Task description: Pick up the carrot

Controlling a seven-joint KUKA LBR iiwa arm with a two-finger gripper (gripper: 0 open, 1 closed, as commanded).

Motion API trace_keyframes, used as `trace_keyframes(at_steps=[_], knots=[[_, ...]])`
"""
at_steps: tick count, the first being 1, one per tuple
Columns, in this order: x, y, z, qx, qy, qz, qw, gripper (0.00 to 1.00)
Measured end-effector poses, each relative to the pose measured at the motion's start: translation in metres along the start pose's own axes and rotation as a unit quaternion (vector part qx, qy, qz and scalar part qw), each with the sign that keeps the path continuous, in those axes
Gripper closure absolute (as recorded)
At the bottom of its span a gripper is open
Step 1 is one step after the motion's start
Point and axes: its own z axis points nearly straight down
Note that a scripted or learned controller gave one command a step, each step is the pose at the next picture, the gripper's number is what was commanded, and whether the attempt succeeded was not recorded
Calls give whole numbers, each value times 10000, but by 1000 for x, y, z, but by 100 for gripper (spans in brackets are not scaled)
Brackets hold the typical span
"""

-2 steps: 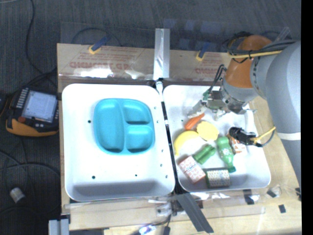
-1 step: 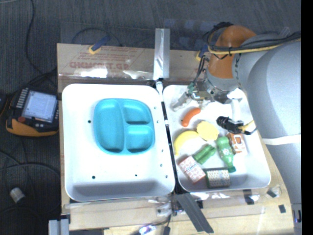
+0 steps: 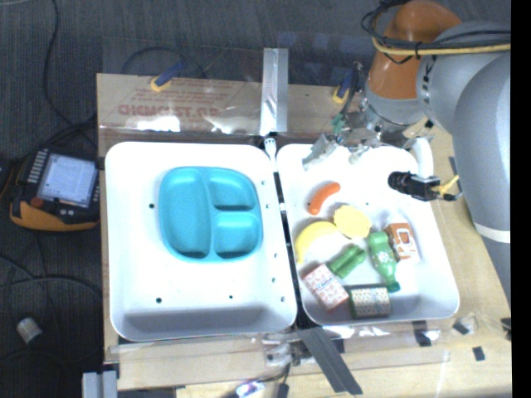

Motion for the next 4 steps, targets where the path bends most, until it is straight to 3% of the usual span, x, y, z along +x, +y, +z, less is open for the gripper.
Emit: trace_keyframes(at_steps=[1, 2, 3, 4], knots=[[-28, -4, 90, -29, -10, -53, 10000, 0], [-69, -42, 91, -80, -23, -350, 9994, 0], [-55, -38, 91, -79, -54, -1424, 9898, 0], [-108, -68, 91, -82, -39, -1579, 9874, 0]])
